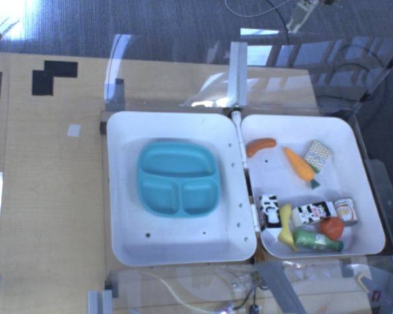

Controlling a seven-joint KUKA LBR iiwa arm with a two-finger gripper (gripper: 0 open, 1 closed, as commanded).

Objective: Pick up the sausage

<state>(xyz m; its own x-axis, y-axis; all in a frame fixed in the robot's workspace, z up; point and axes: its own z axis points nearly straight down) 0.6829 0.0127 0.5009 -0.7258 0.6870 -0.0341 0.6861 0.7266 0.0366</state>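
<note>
The left white shallow bin (128, 241) holds a turquoise three-compartment plastic tray (178, 178) lying flat near its middle. In the right white shallow bin (354, 142), the reddish-orange curved sausage (261, 146) lies at the upper left corner beside the dividing rim, with an orange toy carrot (300, 165) just to its right. A black-and-white cow-print carton (268, 212), yellow banana (285, 226), green bottle (318, 241) and red tomato (333, 227) crowd the near edge.
</note>
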